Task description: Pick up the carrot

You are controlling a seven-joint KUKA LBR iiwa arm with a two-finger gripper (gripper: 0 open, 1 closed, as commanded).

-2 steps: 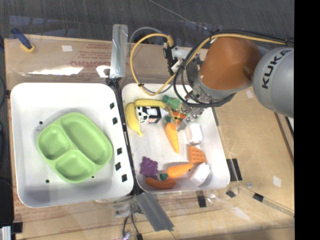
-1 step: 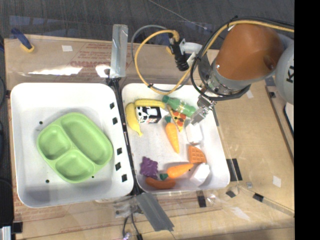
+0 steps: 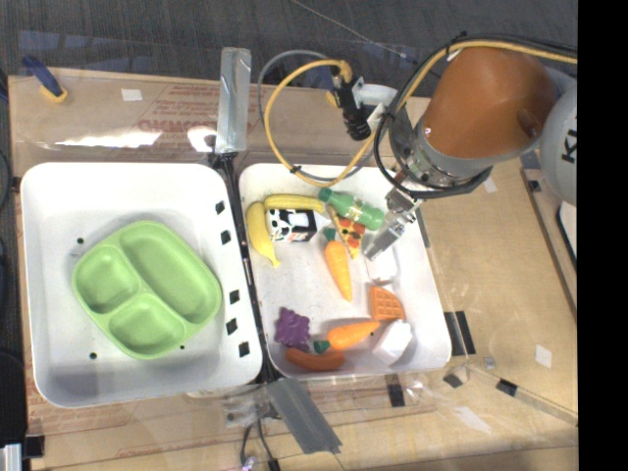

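An orange carrot [image 3: 339,268] lies lengthwise in the middle of the right bin [image 3: 428,292], its thick end towards the back. A second, shorter carrot-like orange piece [image 3: 351,335] lies near the bin's front, above a red piece [image 3: 314,359]. My gripper [image 3: 387,230] hangs under the orange wrist band, over the bin's right side. It is just right of the long carrot's thick end and beside a green bottle [image 3: 351,208]. Nothing is seen held in it.
The right bin also holds a banana [image 3: 263,226], a black-and-white cow-patterned block [image 3: 291,226], purple grapes [image 3: 291,327], a waffle [image 3: 386,304] and a white piece [image 3: 394,341]. The left bin [image 3: 49,204] holds a green divided plate [image 3: 147,287]. A yellow cable [image 3: 285,86] loops behind.
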